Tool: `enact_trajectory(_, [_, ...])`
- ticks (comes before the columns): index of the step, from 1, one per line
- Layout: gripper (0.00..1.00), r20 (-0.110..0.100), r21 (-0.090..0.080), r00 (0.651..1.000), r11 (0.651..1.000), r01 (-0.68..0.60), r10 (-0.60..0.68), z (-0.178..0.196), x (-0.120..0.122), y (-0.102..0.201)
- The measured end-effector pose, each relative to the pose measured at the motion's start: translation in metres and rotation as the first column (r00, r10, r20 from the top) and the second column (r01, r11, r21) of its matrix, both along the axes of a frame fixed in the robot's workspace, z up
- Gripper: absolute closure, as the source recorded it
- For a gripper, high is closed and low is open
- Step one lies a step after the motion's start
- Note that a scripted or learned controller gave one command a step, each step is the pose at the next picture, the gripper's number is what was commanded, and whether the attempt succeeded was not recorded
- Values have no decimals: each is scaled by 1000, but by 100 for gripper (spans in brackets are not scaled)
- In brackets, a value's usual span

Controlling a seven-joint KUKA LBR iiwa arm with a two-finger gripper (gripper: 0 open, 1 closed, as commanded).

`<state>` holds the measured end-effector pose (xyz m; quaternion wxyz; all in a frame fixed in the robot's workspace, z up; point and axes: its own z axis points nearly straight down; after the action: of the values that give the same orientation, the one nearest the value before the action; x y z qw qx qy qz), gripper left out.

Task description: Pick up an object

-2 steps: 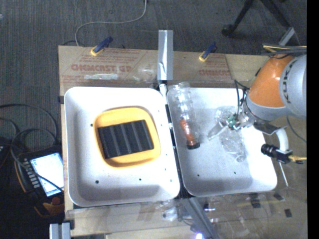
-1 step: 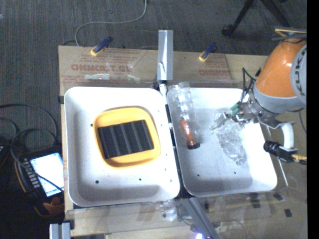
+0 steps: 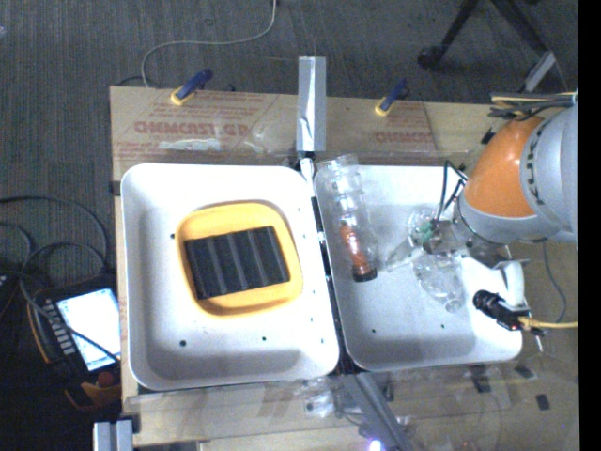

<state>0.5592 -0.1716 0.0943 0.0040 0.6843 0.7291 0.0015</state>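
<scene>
Your claw hovers in the right bin; its state is unreadable. The clear plastic bottle lies just left, long axis front-to-back.

A single camera is fixed above the bench and looks down at a slant, so the bench's far edge lies toward the top of the frame and its near edge toward the bottom. It stands far enough off to take in both white bins, the left bin and the right bin, whole, with dark floor past the bench's far and left edges.
</scene>
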Motion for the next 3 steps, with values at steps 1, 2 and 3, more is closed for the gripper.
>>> enact_trajectory(1, [0,-10,-1,992,992,-127,127,18,7,-16])
enact_trajectory(2, [0,0,-2,984,984,-177,177,-3,9,-17])
enact_trajectory(3, [0,-5,4,1000,1000,14,-14,-4,75,-14])
